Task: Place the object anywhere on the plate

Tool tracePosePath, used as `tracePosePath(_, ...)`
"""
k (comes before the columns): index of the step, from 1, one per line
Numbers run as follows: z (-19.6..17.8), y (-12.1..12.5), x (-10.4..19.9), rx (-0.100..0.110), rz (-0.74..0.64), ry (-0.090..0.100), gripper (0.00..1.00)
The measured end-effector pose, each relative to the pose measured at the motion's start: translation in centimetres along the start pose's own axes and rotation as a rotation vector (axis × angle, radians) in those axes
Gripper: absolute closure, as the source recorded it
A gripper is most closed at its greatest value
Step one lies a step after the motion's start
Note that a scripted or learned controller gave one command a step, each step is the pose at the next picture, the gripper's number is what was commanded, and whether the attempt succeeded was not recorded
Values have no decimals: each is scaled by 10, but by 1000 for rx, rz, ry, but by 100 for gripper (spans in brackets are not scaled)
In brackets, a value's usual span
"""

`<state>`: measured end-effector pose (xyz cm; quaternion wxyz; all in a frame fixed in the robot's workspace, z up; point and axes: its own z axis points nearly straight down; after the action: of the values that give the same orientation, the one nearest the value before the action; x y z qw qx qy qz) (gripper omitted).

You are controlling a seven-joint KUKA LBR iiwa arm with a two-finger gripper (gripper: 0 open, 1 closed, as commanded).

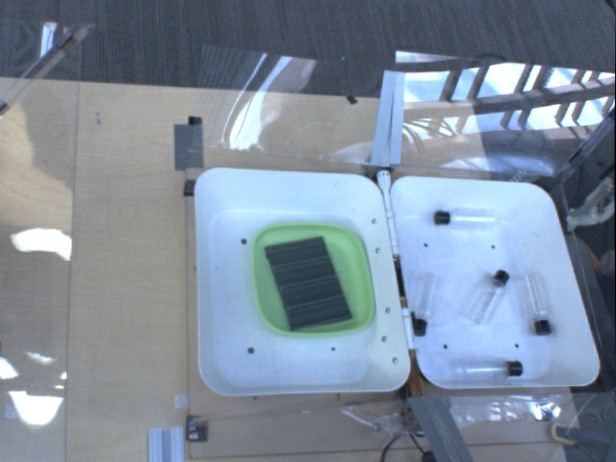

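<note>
grey bit at far right edge, poss. the arm (pixel 595 205); too blurry.

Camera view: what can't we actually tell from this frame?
- Vials in the right bin: clear bodies blend into the white floor; the count rests mostly on the black caps.
- Dark ribbed block on the green plate: its material is too small to tell.
- Arm at the right edge: cut off by the frame; claw state unknown.
</note>
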<state>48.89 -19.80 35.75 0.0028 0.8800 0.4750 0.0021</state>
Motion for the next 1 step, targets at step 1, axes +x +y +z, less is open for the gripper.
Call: tracePosePath(1, -11, 0, -1, -1, 88, -1, 0)
